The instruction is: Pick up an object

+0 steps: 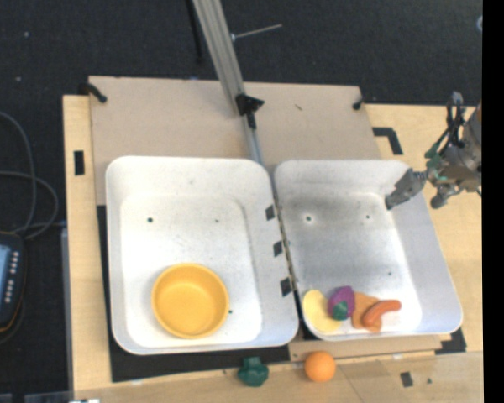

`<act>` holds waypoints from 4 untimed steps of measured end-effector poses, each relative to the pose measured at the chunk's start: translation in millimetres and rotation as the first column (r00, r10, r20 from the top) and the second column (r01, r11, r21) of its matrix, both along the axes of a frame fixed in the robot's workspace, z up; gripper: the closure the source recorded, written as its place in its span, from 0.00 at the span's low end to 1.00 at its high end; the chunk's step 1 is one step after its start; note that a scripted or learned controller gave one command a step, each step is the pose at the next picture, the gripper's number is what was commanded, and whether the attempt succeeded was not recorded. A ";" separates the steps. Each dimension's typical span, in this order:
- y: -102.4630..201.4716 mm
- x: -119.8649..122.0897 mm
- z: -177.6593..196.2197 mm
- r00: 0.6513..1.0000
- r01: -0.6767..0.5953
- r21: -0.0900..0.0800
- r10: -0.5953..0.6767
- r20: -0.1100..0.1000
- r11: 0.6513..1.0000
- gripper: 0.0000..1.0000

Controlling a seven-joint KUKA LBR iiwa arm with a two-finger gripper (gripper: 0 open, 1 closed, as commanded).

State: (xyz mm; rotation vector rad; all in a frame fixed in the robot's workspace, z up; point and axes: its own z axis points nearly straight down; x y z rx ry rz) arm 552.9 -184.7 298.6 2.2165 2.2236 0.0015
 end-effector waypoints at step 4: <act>-17.8 5.4 -166.8 1.000 0.004 -0.001 -0.004 -0.006 1.000 0.00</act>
